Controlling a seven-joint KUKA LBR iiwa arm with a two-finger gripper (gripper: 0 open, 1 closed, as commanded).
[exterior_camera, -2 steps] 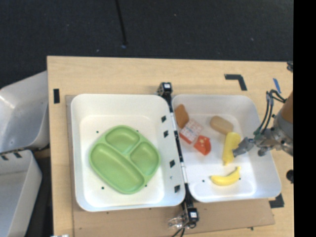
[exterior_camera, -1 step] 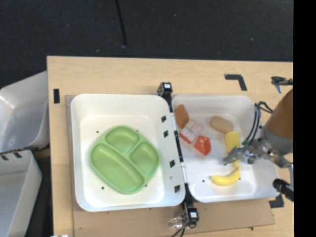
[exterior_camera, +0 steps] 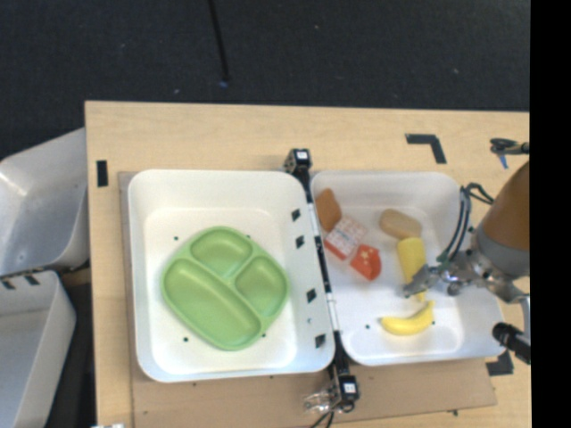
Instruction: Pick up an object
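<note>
While the arm reaches in from the right, its end effector (exterior_camera: 417,285) sits low over the right bin (exterior_camera: 446,185), between the yellow cylinder (exterior_camera: 409,258) and the banana (exterior_camera: 408,322). Whether it is released or clenched cannot be told; nothing is seen gripped.

Contents of the right bin: brown oblong item (exterior_camera: 329,209) at the far left, tan lump (exterior_camera: 400,223) far centre, clear packet (exterior_camera: 343,236) and red item (exterior_camera: 366,261) left of centre. The left bin (exterior_camera: 143,266) holds a green divided plate (exterior_camera: 225,285). Both bins rest on the table (exterior_camera: 223,132).

Judgement: the banana is the likeliest target. It lies just near of the end effector, slightly left, apart from it. Its long axis runs left to right, curving up toward the right end. The cylinder stands equally close on the far side, its long axis running near to far.
</note>
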